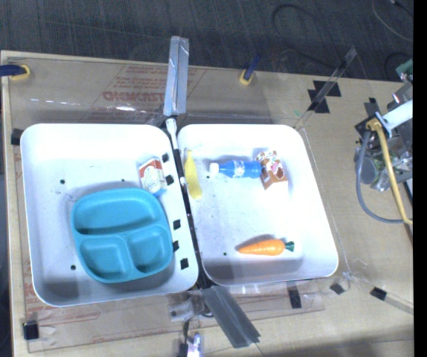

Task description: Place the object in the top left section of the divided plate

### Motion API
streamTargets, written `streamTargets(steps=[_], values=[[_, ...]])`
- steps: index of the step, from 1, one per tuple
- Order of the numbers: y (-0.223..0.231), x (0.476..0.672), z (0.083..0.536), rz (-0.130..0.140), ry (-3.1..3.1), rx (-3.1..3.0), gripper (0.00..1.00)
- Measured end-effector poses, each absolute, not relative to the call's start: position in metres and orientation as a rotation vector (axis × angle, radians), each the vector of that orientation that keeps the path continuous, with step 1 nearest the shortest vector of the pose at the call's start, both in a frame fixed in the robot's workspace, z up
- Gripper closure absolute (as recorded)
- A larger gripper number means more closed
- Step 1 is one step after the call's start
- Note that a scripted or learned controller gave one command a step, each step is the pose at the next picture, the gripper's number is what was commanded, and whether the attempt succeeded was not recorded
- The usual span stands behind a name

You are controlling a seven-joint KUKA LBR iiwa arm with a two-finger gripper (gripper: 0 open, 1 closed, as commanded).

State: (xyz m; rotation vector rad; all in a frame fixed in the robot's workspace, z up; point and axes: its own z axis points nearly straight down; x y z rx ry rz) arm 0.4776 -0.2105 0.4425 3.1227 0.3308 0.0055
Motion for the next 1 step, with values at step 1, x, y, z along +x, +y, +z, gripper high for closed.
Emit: streamTargets(steps=[1], values=[[-0.2087,0.4798,0.4521,0.007,0.352,3.120,1.00]])
